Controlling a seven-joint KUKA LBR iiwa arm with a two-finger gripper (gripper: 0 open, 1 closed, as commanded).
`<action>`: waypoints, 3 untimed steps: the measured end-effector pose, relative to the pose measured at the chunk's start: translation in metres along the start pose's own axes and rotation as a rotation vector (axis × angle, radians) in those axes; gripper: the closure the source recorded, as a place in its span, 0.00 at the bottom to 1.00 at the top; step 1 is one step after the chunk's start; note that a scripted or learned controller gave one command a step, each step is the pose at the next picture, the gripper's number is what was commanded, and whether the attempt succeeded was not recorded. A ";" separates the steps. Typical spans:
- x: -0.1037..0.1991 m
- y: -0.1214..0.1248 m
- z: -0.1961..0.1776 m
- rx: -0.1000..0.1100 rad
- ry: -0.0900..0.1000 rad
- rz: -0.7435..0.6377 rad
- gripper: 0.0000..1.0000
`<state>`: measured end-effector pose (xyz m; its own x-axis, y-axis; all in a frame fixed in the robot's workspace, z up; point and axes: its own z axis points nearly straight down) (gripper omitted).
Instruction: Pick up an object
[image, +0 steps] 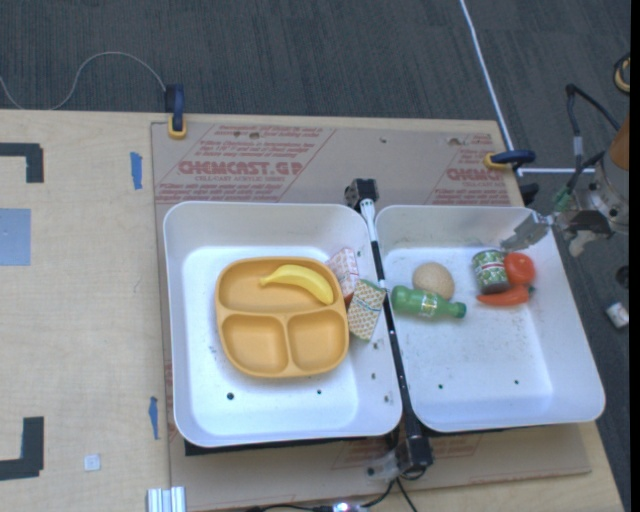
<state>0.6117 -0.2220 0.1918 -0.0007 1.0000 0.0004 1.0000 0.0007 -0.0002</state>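
Two shallow white plastic bins sit side by side on the tan wooden counter (80, 300), on a brown cardboard sheet (250, 150).

Left bin (190, 300): orange three-compartment plastic tray (283, 318) at centre. Yellow toy banana (297, 281) lies in the tray's long top compartment, toward 1 o'clock. Two small patterned cartons are wedged between the tray and the bin's right wall, at 3 o'clock of the tray: a red-and-white one (345, 268) and, just below it, a green-and-tan one (365, 307), both tilted.

Right bin (500, 380): objects are clustered in the upper half. Beige egg-shaped piece (433, 279) at about 10 o'clock of bin centre. Green toy bottle (427, 303) lies on its side just below, touching or nearly touching the egg. Small green-labelled can (489, 271) stands at about 1 o'clock, with a red-orange toy vegetable (514, 280) against its right side.

Grey end effector (527, 232) sits over the right bin's top right corner, at about 1 o'clock of the can and apart from it. Nothing visible between the fingers. Can't tell whether they're wide or narrow, too small and foreshortened.

Blue clamps: one (175, 108) at the cardboard's top left, another (510, 158) at top right.
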 end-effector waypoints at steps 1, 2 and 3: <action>0.062 -0.025 0.098 -0.002 -0.001 0.000 0.00; 0.111 -0.062 0.104 -0.010 -0.008 0.003 0.00; 0.108 -0.060 0.091 -0.020 -0.016 0.005 1.00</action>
<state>0.5521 -0.1142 0.1007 0.0045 0.9999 -0.0152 0.9998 -0.0042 0.0198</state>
